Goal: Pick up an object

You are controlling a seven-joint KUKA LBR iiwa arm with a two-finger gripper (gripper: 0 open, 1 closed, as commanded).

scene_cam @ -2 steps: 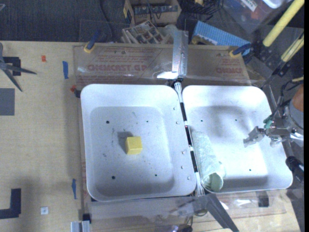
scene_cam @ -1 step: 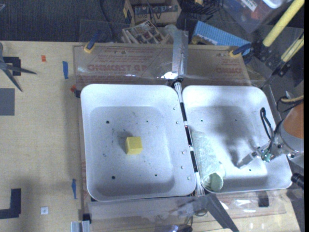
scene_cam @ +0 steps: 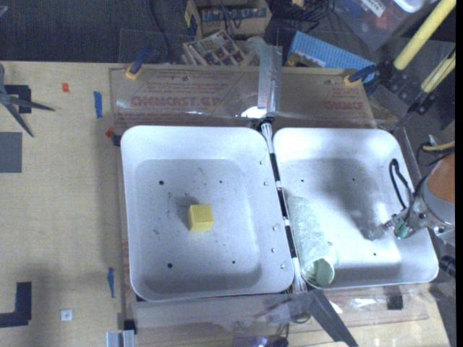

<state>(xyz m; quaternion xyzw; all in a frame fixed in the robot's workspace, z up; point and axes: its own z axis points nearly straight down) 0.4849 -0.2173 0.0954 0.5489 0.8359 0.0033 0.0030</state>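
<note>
Yellow block (scene_cam: 201, 217): small cube, middle of the left bin (scene_cam: 137, 165), resting flat and alone on the floor.
Green roll (scene_cam: 311, 241): pale cylinder lying along the left wall of the right bin (scene_cam: 383, 147), lower centre of the frame, one end facing the camera.
Handling: the block looks light and stiff, probably foam; pinch two opposite flat sides. The roll may slip or turn; take it across its width.
Gripper (scene_cam: 398, 226): low at the right bin's right edge, far right of frame.
Fingers: too blurred to tell how they stand; nothing seen between them.
Relation: roll near, to the left; block well apart, across the divider.
</note>
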